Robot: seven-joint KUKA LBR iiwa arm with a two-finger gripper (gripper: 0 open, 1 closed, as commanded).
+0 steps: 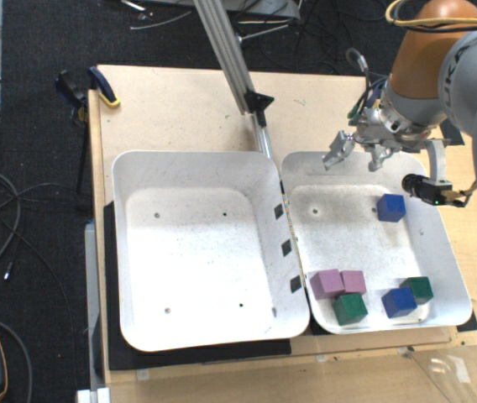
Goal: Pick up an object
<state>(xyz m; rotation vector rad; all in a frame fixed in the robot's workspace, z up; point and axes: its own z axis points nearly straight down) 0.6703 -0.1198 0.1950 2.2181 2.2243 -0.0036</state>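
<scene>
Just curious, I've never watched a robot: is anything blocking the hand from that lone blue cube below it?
Nothing visible does. The hand hangs open above the right bin; only bare floor separates it from the blue cube.

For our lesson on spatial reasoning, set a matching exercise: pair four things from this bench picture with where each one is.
Things
1. gripper
2. lone blue cube
3. two purple cubes
4. left bin

Places
A. near the right bin's front edge, beside a green cube
B. to the left of the bin that holds the cubes
C. above the right bin's far rim
D. in the right bin's far half

Pairs: 1-C, 2-D, 3-A, 4-B
</scene>
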